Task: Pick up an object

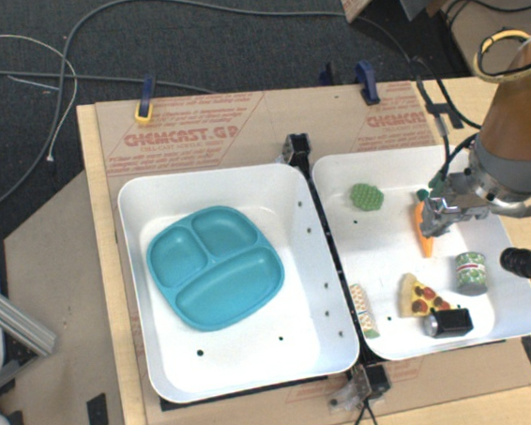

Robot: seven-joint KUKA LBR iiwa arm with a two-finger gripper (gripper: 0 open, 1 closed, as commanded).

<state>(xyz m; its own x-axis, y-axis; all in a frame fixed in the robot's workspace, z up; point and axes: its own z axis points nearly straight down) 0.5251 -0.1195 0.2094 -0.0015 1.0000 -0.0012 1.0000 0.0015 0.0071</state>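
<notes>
My gripper (439, 218) hangs low over the right bin (374, 172), near its upper right part, with the grey and orange arm behind it. Directly under it lies a small orange carrot (426, 240), partly covered by the gripper. I cannot see whether the gripper touches the carrot. Other things in this bin are a green round piece (368, 197), a green-and-white can (472, 272), a pizza slice (419, 295), a black block (450, 321) and a narrow patterned bar (362, 309) against the left wall.
The left bin (143, 210) holds a blue divided plate (216, 266). A black clamp (296, 146) sits where the two bins meet at the back. Cables run over the bench's right rear.
</notes>
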